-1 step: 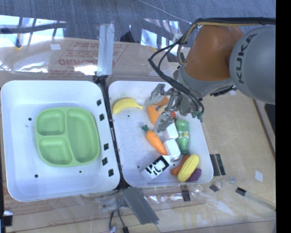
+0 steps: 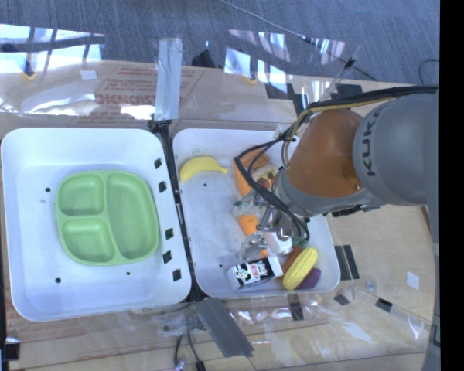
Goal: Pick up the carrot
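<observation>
In the right bin (image 2: 216, 207), a small orange piece that looks like the carrot (image 2: 249, 224) lies near the middle, right against the left side of my gripper (image 2: 261, 227). The gripper hangs low over the bin's right half, with the grey arm and its orange band (image 2: 325, 157) above it hiding much of that side. Cables and metal parts crowd the gripper's tip. Whether the carrot is touched or held is not clear from here.
A yellow banana (image 2: 202, 166) lies at the right bin's back left. Another orange item (image 2: 250, 166) peeks from under the arm. A black-and-white carton (image 2: 256, 271), a yellow piece (image 2: 300, 267) and a purple piece (image 2: 313, 278) sit at the front. The left bin (image 2: 31, 284) holds a green divided plate (image 2: 108, 216).
</observation>
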Available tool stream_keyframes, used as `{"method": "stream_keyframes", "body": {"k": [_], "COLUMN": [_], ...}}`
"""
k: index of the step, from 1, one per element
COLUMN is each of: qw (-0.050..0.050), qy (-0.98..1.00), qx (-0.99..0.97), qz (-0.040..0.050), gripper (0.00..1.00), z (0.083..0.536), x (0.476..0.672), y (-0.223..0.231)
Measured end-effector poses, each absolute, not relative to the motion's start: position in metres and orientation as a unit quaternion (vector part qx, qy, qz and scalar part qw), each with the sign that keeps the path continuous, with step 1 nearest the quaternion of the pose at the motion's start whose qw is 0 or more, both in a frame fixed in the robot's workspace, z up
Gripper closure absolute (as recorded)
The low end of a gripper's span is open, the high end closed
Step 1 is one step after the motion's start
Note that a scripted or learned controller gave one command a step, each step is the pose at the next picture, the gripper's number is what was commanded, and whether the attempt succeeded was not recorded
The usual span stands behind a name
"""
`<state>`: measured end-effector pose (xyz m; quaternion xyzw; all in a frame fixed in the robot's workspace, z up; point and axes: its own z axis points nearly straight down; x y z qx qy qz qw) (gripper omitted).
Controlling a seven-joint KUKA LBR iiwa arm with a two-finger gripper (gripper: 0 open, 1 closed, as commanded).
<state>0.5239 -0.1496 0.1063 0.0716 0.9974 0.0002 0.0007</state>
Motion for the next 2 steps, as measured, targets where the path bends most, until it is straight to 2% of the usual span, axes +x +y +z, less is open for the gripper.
{"method": "stream_keyframes", "body": {"k": [1,2], "qw": [0.001,0.001], "qy": [0.998,0.984], "qx": [0.067,0.178], "qz": [0.0,0.0], "gripper": [1.0,1.0], "z": [0.116,0.15], "x": [0.525,0.506], "y": [-0.148,-0.134]}}
